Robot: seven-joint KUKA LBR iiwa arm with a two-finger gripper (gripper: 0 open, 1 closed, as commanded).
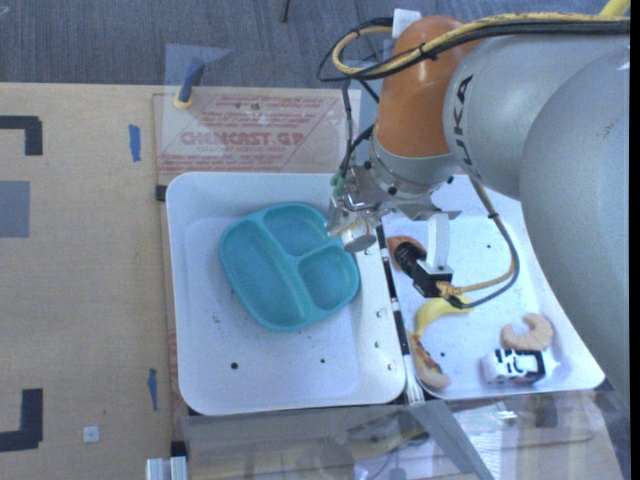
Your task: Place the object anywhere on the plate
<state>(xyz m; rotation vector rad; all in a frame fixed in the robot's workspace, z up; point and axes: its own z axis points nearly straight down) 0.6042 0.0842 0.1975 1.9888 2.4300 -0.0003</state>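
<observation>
From my feed: tan wood desk [80, 298], grey carpet [150, 18] behind, claw [352, 224] at the teal plate [288, 266] rim; grip state unclear.

Two white bins [200, 388] are seen side by side at centre frame. A clear acrylic sheet [250, 133] with red lettering lies above the left bin. Blue tape pieces [134, 143] and black corner marks [25, 133] are noted on the wooden bench [80, 268] at left.

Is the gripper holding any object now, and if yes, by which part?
It cannot be told: the gripper hangs at the teal plate's right rim, and no object shows in it.
</observation>
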